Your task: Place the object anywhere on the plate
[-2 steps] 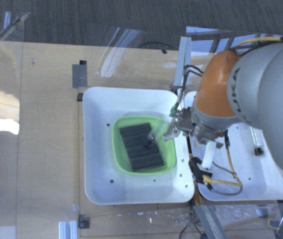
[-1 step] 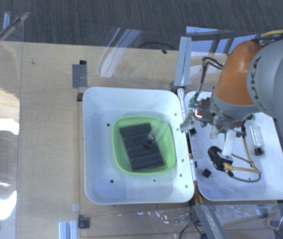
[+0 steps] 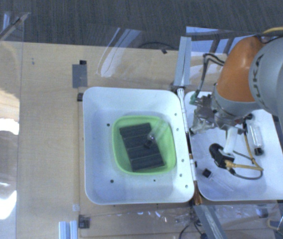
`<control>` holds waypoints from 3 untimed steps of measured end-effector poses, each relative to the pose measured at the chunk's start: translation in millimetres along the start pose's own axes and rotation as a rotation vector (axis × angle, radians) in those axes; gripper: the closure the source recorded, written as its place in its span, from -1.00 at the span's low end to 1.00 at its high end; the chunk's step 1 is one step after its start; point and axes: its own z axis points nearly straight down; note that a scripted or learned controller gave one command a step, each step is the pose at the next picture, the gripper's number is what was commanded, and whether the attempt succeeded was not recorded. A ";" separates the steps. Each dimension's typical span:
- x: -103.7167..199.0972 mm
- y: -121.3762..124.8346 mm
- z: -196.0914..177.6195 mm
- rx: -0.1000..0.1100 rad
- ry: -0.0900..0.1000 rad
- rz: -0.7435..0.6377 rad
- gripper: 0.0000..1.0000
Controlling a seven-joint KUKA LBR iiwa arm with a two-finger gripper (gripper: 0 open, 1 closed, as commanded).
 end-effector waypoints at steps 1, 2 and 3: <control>0.0 0.0 0.0 0.000 0.000 0.000 -1.00; 48.0 56.0 12.2 0.007 -0.002 -0.044 -1.00; 91.4 94.8 12.2 0.005 -0.001 -0.058 -1.00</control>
